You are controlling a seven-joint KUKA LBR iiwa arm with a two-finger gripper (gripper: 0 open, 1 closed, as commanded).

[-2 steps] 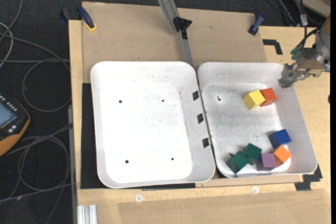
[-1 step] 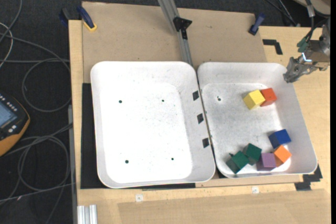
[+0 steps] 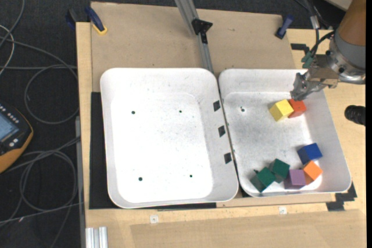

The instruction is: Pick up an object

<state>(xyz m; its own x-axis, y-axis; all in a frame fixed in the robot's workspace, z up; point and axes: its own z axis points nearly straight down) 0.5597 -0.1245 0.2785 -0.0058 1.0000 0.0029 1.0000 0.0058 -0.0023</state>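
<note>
Above the red block (image 3: 298, 106), beside the yellow block (image 3: 281, 110), the end effector (image 3: 300, 90) hovers, approaching; whether it is apart or together I cannot tell. Next: descend squarely.

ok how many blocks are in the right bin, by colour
yellow block: 1
red block: 1
blue block: 1
orange block: 1
purple block: 1
green blocks: 2
total: 7, all in the right bin
</note>
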